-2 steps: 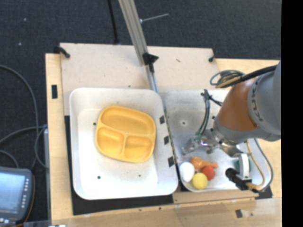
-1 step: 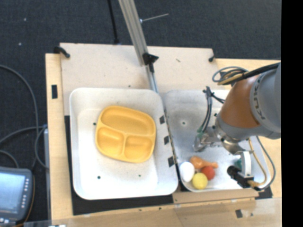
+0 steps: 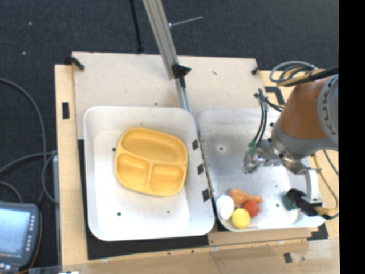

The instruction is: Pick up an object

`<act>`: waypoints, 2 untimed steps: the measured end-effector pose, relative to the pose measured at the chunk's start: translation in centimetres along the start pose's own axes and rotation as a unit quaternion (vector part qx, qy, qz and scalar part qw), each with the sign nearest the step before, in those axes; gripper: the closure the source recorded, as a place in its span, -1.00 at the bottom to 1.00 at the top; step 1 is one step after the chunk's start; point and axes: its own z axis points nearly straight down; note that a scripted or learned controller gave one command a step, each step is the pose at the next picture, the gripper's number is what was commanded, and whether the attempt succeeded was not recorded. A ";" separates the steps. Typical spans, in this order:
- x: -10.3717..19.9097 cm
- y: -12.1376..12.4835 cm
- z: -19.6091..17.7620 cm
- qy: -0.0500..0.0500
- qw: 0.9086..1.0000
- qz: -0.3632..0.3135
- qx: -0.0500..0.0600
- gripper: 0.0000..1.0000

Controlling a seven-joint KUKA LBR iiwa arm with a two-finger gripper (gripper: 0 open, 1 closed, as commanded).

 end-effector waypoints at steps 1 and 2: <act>0.2 0.2 -6.4 0.000 1.000 0.000 -0.001 1.00; 0.1 0.5 -11.9 0.000 1.000 -0.001 0.000 1.00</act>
